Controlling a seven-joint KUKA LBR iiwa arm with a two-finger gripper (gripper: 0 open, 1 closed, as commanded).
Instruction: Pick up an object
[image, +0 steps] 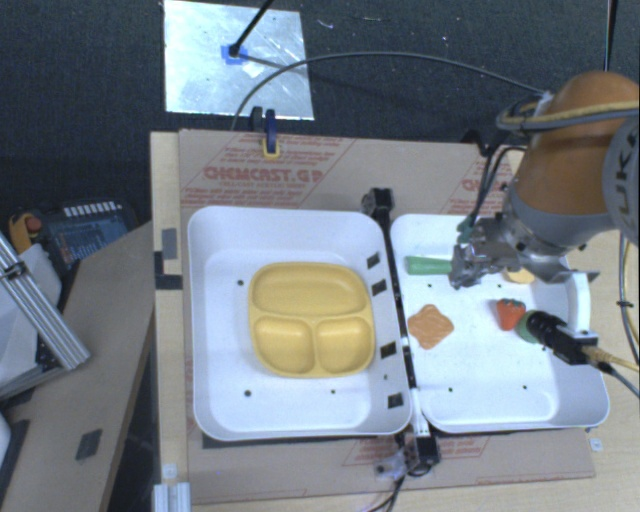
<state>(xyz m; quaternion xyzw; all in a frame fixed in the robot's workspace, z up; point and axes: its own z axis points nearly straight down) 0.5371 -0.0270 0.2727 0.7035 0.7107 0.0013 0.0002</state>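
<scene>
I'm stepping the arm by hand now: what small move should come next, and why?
Probably a short, straight descent. The gripper hangs in the right bin beside the green piece's right end, apparently above it, with the orange waffle-like piece farther toward the camera.

A single fixed camera looked down at a slant on the bench from above its 6 o'clock side, facing toward 12 o'clock. It sat far enough back (not close) to take in the left bin and right bin whole.
</scene>
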